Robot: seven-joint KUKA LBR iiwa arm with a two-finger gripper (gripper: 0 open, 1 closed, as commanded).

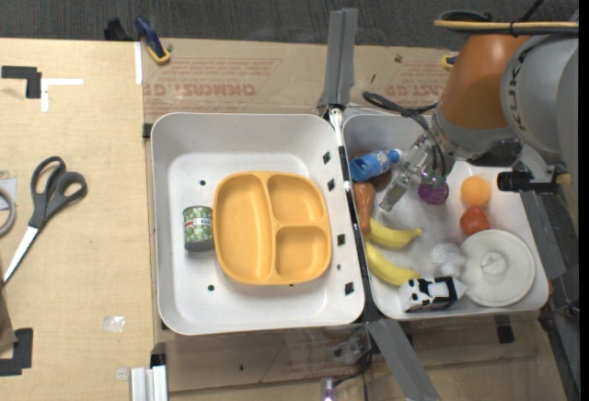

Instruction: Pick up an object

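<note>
Arm enters from the right, orange band over the right bin (525,234). Hand (411,177) is low inside that bin's upper-left part, pointing down and left. Metal fingers (396,190) visible, with a slim gap between them; nothing seen between them. Fingertips sit just above the carrot and just beside the blue bottle.

Right bin contents:
- blue bottle (373,164), lying on its side near the bin's upper-left corner, against the divider wall.
- orange carrot (364,204), lying just below the bottle, along the left wall.
- purple round object (433,191), just right of the hand, near it; cannot tell whether touching.
- orange ball (476,191) and red fruit (474,220), close together, right of the purple object.
- two bananas: upper banana (394,234) and lower banana (389,269), left-centre of the bin.
- white round lid (497,267), lower right corner.
- small black-and-white cow toy (431,293), at the bottom edge, beside the lid.
- small pale crumpled item (445,254) between bananas and lid; identity unclear.

Left bin (175,298):
- yellow divided plate (272,227), three compartments, centred.
- small green can (198,228), touching or just beside the plate's left edge.

Tabletop (83,298), left of the bins: scissors (44,201) with black handles.
</note>
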